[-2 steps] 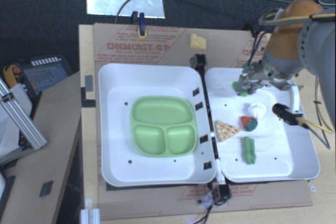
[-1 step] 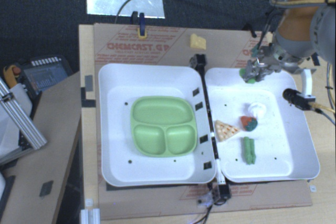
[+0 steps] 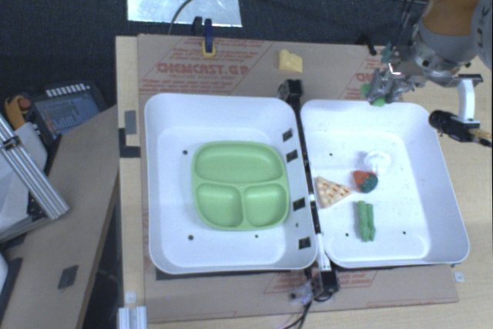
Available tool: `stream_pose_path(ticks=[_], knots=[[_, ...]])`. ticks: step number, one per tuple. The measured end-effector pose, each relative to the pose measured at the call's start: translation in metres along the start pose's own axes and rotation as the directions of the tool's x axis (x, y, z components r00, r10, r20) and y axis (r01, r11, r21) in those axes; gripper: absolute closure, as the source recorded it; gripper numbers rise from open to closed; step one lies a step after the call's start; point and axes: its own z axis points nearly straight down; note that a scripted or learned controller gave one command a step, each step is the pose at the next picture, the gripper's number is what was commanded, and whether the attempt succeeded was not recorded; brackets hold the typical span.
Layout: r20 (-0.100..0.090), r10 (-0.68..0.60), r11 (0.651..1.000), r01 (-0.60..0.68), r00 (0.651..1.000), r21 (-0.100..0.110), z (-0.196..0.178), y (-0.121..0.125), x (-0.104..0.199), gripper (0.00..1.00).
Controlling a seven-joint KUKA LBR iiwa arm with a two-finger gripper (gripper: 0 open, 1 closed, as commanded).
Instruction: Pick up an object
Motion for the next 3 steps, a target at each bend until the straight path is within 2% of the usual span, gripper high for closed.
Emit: stream_pose_path(ticks=[1, 2, 3], knots=[[-0.002, -0.001, 1.0, 0.001, 1.0, 0.009, 0.013, -0.029, 0.049, 1.0], [-0.004, -0.004, 1.0, 0.004, 1.0, 0.008, 0.01, -0.052, 0.106, 1.0], [-0.002, -0.003, 1.0, 0.003, 1.0, 0.01, 0.021, -0.074, 0.145, 1.0]])
